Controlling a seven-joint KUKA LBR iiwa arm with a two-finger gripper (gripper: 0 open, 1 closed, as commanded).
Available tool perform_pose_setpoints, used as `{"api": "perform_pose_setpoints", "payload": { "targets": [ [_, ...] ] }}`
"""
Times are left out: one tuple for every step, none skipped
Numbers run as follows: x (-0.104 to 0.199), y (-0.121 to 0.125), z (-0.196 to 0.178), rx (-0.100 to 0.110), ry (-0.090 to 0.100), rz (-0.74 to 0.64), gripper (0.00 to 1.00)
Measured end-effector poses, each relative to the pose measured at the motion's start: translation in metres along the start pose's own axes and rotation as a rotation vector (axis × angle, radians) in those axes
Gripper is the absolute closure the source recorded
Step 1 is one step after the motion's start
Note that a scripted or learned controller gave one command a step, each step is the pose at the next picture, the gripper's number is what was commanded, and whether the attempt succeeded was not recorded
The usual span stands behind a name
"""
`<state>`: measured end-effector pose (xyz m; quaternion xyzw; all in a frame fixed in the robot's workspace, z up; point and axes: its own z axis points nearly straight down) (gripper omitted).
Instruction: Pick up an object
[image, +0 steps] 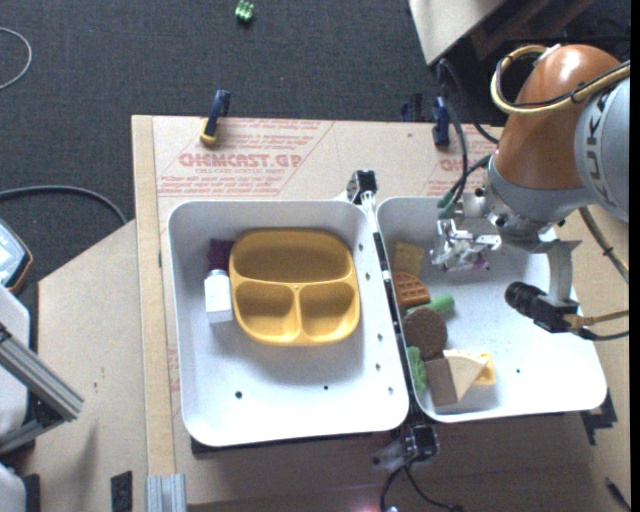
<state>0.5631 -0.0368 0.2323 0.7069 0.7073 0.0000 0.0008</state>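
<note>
My gripper (461, 250) hangs over the back of the right bin (540, 390), above and to the right of the toy food along that bin's left side. The pile there holds a tan bread slice (405, 259), a waffle (410, 292), a green piece (440, 302), a round brown cookie (426, 331), a brown block (440, 383) and a yellow cheese wedge (472, 369). I see nothing between the fingers.
The left bin (200, 400) holds a yellow divided plate (295, 286), a small white bottle (218, 296) and a dark purple item (220, 250) beside it. A black cylinder (530, 303) on the arm juts out over the right bin. Clamps sit at the bench's back edge.
</note>
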Motion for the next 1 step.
{"api": "perform_pose_setpoints", "payload": {
  "targets": [
    [0.0000, -0.0031, -0.0019, 0.002, 0.001, 0.001, 1.00]
  ]
}}
